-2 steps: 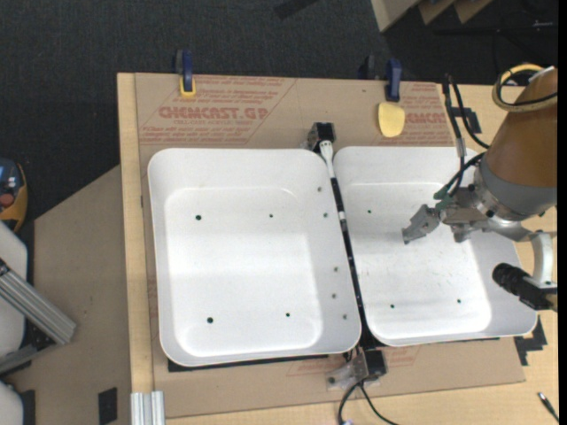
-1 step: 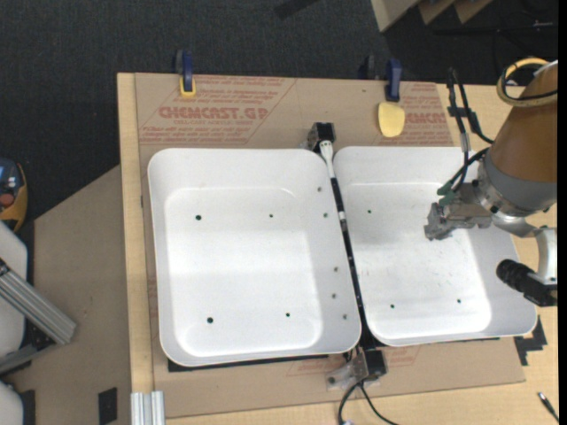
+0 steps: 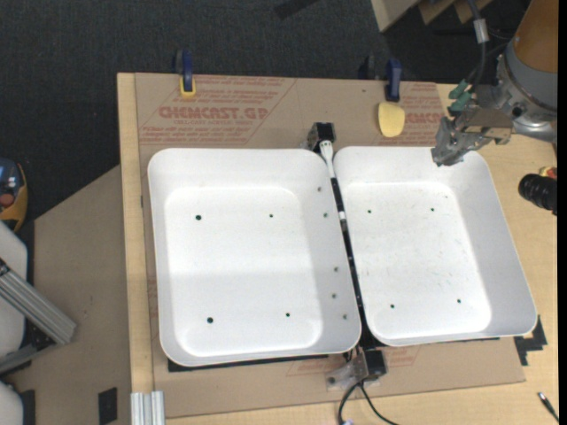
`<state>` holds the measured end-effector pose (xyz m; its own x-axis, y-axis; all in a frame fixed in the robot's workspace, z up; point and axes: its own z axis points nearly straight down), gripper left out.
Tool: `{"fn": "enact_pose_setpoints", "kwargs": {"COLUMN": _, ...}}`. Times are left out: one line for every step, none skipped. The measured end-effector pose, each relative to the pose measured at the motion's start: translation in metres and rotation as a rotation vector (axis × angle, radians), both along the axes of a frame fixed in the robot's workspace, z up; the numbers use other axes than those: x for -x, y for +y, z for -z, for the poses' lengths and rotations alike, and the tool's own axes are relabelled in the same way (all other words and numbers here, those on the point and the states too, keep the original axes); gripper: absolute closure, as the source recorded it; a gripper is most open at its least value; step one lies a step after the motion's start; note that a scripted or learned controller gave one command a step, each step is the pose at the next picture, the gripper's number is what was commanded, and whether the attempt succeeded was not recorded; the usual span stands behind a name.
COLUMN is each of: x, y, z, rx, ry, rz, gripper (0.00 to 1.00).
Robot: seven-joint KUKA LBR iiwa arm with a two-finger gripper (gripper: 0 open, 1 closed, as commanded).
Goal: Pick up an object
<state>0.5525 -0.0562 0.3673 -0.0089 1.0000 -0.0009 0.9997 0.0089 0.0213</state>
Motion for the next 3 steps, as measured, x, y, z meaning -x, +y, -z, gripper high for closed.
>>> {"fn": "enact_pose_setpoints", "kwargs": {"x": 0.045, "y": 0.128, "z": 0.081, "rx": -0.004, "ry": 0.032, "rz": -0.004, "gripper": 1.0}}
{"fn": "enact_pose_setpoints", "kwargs": {"x": -0.023, "y": 0.054, "z": -0.033, "rx": 0.003, "ry": 0.003, "rz": 0.015, "gripper": 1.0}}
{"fn": "enact_pose_setpoints", "kwargs": {"x": -0.062, "y": 0.078, "z": 0.048, "rx": -0.001, "ry": 0.028, "rz": 0.006, "gripper": 1.0}}
